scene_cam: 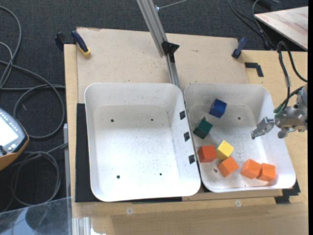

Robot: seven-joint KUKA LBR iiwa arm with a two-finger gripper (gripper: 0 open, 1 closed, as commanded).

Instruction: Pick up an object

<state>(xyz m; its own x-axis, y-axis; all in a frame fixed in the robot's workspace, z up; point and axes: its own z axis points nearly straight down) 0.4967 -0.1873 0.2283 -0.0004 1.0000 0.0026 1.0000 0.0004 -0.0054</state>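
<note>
Bench w/ right bin [274,112]: arm cut off at 3 o'clock, gripper [262,128] low over bin; finger state couldn't be told.

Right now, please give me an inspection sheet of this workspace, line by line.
Surface: wooden bench bearing left bin and right bin.
Job's things: in the right bin, blue cube, green cube, red cube, yellow cube, and three orange cubes, the last two touching.
Clutter: nothing seen inside the left bin.
Gripper: gripper over the right bin's right side, holding nothing.
Cables: black cables on the floor at left; more at top right.
Surroundings: dark carpet, blue clamps, metal pole.
</note>
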